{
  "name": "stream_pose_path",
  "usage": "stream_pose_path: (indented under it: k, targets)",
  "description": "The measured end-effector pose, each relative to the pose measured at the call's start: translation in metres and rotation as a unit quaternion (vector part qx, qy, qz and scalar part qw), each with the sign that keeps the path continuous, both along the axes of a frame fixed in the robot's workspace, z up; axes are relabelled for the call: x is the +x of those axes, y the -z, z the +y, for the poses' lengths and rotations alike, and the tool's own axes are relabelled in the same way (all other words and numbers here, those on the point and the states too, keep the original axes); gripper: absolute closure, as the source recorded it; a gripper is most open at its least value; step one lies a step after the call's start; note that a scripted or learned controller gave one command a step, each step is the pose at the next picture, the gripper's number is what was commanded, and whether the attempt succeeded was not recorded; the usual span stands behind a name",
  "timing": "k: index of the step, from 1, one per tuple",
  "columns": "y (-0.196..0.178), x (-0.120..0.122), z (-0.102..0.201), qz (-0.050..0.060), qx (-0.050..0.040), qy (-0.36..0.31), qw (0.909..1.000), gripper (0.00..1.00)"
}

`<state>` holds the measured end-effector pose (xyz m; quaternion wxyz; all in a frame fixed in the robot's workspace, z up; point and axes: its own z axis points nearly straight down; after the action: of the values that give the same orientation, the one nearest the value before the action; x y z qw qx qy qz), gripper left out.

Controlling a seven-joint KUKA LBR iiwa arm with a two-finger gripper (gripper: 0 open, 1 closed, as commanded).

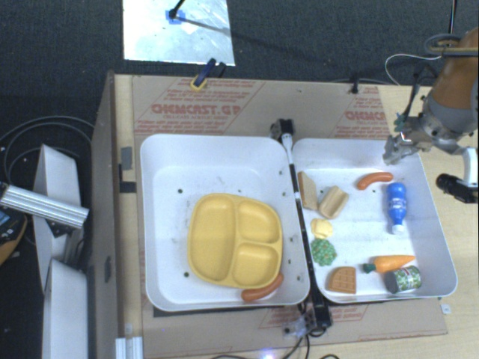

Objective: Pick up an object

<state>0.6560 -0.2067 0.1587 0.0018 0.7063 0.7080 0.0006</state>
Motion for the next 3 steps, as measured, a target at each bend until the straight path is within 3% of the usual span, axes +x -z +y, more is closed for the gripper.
stream_pose_path:
  k: [3]
  targets:
    - [0.0000,0.0000,0.0000,0.000,0.0000,0.000,1.0000,0.00]
